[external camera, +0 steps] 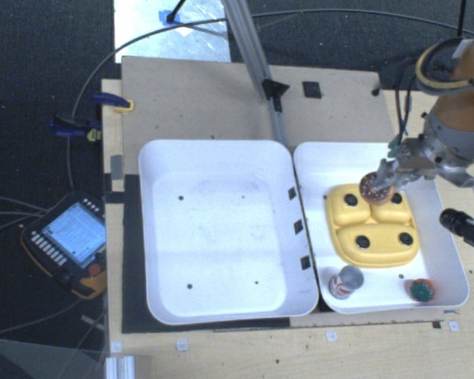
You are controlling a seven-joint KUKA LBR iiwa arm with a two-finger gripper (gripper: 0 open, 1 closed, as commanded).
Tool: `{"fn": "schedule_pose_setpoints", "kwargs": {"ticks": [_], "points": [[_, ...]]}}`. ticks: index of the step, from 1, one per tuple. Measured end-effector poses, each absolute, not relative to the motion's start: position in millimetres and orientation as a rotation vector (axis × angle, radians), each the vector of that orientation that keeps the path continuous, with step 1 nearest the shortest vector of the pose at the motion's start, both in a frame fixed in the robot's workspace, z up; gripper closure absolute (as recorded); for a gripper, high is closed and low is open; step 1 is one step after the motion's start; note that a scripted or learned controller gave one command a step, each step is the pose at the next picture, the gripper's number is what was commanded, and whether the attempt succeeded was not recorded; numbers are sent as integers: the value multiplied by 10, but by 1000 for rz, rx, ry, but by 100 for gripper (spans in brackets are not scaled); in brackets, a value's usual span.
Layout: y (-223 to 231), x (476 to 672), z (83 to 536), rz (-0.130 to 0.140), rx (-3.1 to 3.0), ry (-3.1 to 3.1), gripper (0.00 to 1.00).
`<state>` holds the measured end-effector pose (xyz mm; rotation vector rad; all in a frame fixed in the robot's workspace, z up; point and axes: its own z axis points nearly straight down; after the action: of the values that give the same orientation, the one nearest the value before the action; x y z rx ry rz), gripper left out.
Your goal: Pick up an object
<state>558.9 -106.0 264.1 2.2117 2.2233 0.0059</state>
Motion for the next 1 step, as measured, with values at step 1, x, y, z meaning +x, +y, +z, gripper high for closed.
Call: {"fn": "schedule_pose_setpoints", "kwargs": {"ticks": [1], "points": [[-477, 5456, 2657, 4, 2209, 2234, 100]]}}
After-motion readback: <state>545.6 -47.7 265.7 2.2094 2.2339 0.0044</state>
